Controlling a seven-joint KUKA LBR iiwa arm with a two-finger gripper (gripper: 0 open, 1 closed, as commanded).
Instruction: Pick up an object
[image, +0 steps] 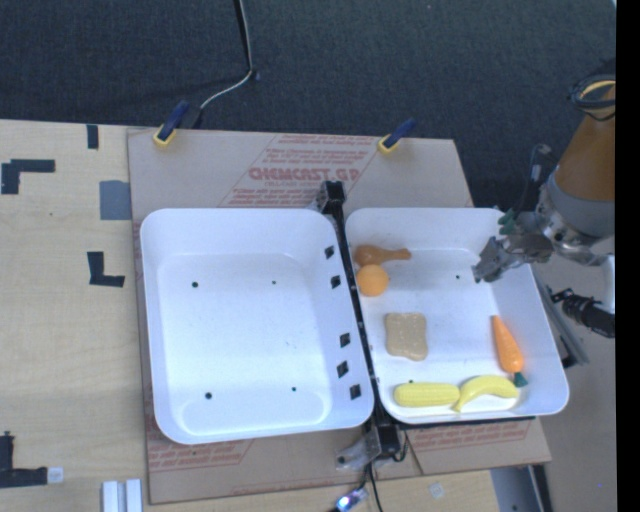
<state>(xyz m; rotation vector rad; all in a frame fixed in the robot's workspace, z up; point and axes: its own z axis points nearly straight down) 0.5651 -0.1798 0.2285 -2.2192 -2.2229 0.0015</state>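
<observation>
Fingers (490, 262) at upper right of right bin (440, 213); can't tell if apart or together. Carrot (508, 345) lies nearest, below them. Best: line up across carrot, drop straight, squeeze middle.

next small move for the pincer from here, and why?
Probably shift the pincer along the right bin's right side and lower over the carrot. The pincer sits near that bin's upper right rim with nothing visibly in it, and the carrot is the closest item, lying alone by the right wall, apart from the banana.
</observation>
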